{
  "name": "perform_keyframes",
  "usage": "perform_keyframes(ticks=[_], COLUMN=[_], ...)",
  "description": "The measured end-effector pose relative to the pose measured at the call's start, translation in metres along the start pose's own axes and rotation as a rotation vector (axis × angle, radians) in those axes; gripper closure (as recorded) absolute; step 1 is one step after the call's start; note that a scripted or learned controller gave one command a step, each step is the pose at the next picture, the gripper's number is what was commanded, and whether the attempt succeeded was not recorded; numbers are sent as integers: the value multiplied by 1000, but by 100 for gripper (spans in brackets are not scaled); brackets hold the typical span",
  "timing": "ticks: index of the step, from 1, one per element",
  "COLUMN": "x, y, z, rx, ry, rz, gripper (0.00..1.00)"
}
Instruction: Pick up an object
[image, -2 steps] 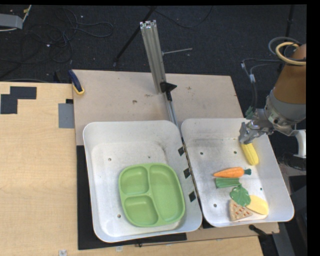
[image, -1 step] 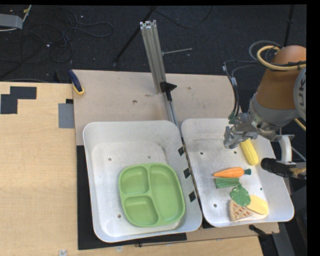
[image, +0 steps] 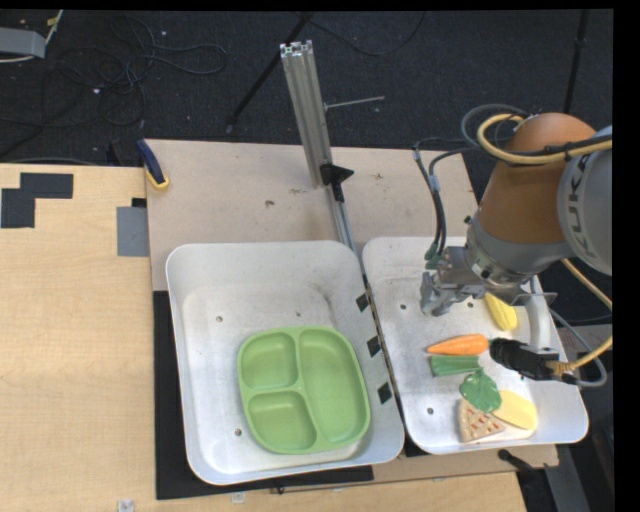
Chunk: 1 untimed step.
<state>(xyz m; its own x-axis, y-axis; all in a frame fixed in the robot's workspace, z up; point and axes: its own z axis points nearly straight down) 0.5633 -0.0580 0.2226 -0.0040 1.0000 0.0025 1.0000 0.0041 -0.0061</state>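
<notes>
Pale wooden surface (image: 70, 330) carries two white bins; over the right bin's (image: 400, 290) middle, fingers (image: 432, 300) hang apart, empty, just above the orange plastic carrot (image: 458, 346): approach step, next descend and close

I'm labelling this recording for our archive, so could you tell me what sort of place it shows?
Most likely a robotics lab bench set up for pick-up trials: two white bins, toy food such as a carrot in the right one, a green divided plate in the left, and loose cables on the dark floor behind.
</notes>
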Motion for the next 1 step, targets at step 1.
perform_keyframes(ticks=[1], x=[53], y=[-8], z=[5], rx=[-1], ry=[0], rz=[-1], gripper=[100])
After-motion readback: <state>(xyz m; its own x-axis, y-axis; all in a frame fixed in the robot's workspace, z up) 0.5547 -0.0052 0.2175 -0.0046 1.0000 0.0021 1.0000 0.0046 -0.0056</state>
